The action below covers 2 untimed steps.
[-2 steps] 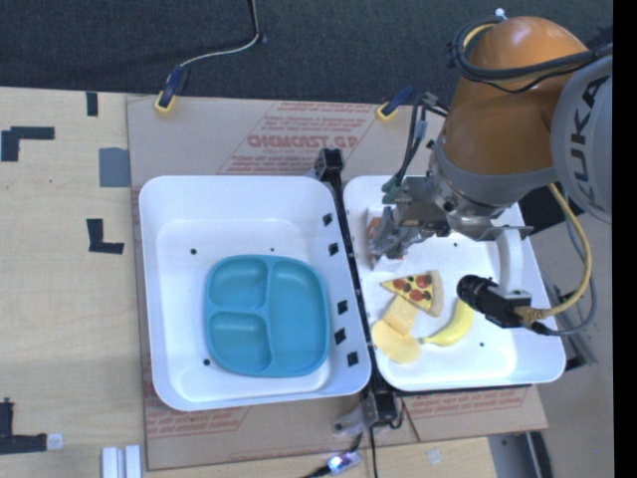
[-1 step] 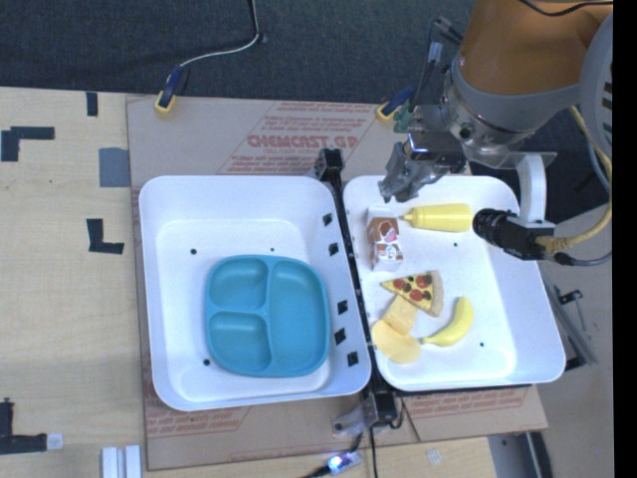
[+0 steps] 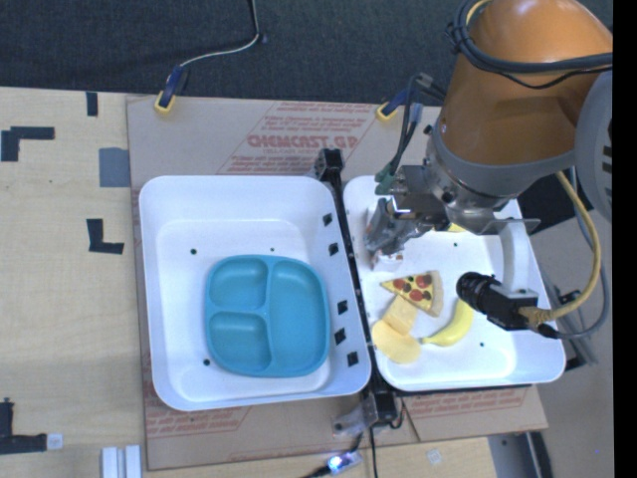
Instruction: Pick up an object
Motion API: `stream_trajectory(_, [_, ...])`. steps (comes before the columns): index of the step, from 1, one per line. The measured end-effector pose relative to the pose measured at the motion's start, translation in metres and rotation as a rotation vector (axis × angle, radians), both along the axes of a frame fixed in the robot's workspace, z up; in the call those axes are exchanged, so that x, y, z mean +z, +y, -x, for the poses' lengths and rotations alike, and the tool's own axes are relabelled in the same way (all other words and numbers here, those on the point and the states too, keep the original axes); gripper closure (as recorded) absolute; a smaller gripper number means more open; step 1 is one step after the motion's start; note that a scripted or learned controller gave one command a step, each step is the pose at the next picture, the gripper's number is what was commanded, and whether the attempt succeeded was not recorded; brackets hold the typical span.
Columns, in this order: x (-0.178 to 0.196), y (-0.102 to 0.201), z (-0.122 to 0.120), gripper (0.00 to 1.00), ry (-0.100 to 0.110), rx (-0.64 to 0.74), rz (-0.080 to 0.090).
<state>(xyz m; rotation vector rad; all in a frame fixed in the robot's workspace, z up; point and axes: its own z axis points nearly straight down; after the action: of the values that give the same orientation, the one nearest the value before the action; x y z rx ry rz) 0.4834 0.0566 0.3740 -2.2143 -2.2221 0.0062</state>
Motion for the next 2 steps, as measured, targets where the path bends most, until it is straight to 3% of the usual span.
stream_trajectory(1, [-0.100,0.109,0.002,1.00,0.005,0.008,0.001])
stream_trajectory(2, [0.043,0.125,-0.036,1.00,-0.021,0.000,-0.005])
